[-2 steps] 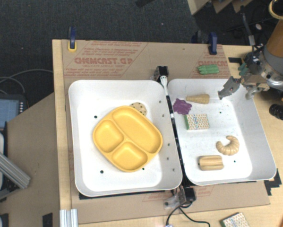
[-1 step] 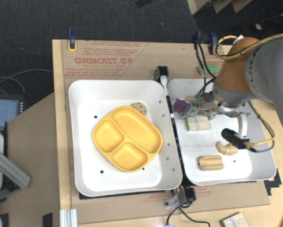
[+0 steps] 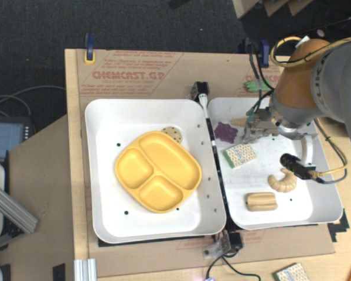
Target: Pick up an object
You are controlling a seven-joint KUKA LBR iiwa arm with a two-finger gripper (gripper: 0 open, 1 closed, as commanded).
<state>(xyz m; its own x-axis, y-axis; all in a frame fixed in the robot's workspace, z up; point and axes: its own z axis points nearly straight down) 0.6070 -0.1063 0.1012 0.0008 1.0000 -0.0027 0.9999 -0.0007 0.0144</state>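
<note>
My gripper hangs over the far left part of the right bin, with the grey arm and its orange band behind it. Just left of the gripper lies a small purple thing. A green-and-white patterned packet lies just in front of the gripper. Nearer the front of that bin are a pale croissant-shaped piece and a tan bread roll. I see nothing held in the gripper.
The left bin holds a yellow divided plate, with a speckled cookie partly hidden behind its far edge. A ridge separates the two bins. Another patterned packet lies off the bench's front right.
</note>
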